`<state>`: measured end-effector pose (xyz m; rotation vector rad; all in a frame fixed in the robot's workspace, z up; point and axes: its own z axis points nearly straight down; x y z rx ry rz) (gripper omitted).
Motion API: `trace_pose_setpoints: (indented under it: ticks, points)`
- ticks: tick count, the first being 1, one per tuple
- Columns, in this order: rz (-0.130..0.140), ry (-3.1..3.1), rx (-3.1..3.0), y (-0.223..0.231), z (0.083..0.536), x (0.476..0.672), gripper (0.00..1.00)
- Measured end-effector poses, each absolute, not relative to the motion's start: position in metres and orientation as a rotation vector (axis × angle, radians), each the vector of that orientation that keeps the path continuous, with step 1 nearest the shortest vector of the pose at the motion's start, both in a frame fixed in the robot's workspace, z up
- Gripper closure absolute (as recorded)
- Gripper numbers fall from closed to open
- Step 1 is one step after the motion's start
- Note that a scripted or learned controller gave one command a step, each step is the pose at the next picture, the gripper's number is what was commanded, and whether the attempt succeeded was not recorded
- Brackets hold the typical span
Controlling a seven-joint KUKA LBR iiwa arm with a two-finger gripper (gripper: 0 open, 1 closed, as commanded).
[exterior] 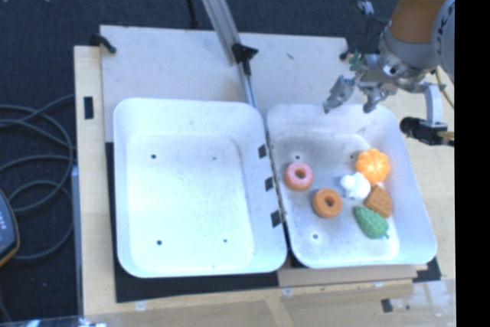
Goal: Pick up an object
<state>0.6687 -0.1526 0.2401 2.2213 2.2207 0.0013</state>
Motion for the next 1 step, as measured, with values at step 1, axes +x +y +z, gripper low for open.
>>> trace_pose_setpoints:
  ticks: [1]
  points:
    - [-0.009,2.225,2.227,-0.1655,0.1098,0.6859,0.0]
